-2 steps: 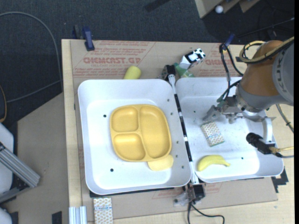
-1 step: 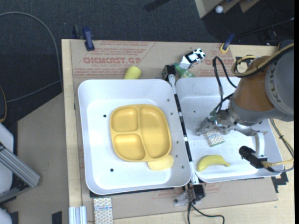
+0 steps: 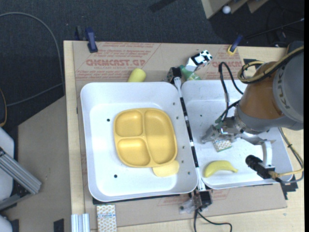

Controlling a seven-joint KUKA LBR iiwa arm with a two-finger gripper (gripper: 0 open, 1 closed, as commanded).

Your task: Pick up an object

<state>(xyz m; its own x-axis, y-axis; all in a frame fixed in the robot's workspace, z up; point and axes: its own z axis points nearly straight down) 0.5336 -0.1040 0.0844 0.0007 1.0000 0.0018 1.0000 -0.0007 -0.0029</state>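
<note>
Claw [image 3: 216, 133] lowered in right bin [image 3: 203, 105], finger state not discernible, patterned block [image 3: 222, 144] just beside, banana [image 3: 219, 168] nearby.

A yellow divided plate [image 3: 145, 137] with three compartments lies flat near the middle of the left bin [image 3: 96, 105], its hollows facing up. A pale yellow flat piece [image 3: 166, 169] pokes out from under the plate's near right edge. In the right bin [image 3: 203, 100], a yellow banana [image 3: 219, 168] lies on its side near the front wall, curved. Just behind it sits a small speckled tan block [image 3: 222, 143].
</note>
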